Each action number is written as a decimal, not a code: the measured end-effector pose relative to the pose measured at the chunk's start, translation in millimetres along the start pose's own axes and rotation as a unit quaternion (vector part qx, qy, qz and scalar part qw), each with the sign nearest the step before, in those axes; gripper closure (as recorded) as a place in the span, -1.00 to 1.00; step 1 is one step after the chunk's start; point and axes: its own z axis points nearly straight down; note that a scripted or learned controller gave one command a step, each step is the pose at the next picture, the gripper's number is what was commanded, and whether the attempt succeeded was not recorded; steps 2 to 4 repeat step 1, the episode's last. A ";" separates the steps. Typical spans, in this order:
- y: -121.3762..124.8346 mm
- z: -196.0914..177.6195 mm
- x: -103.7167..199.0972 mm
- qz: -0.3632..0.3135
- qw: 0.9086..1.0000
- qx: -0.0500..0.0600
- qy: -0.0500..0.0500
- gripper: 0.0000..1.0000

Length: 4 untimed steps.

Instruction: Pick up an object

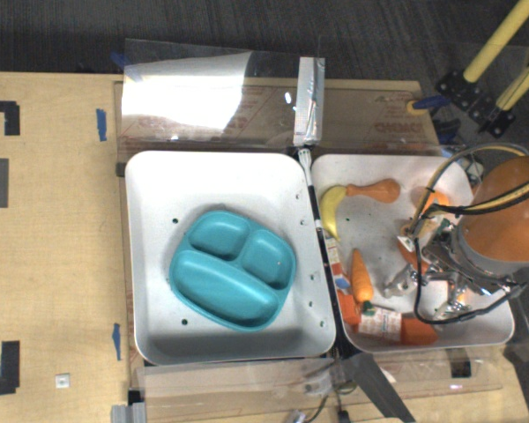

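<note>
- Carrot lies near the left edge of the right bin, untouched.
- Gripper is low just right of it, approach step; can't tell jaw state.
- Next: centre over carrot, close.

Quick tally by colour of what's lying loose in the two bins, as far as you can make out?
Teal: 1, the divided plate in the left bin.
Yellow: 1, the banana in the right bin.
Orange: 3, the gourd, the carrot, and a piece at the near wall.
Total: 5 clear; small items under the gripper are too cluttered to count.
</note>
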 end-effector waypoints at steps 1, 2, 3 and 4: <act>18.0 -1.3 -35.8 0.040 0.999 0.004 0.009 -1.00; 18.0 -1.3 -35.8 0.040 0.999 0.004 0.009 -1.00; 18.0 -1.3 -35.8 0.040 0.999 0.004 0.009 -1.00; 18.0 -1.3 -35.8 0.040 0.999 0.004 0.009 -1.00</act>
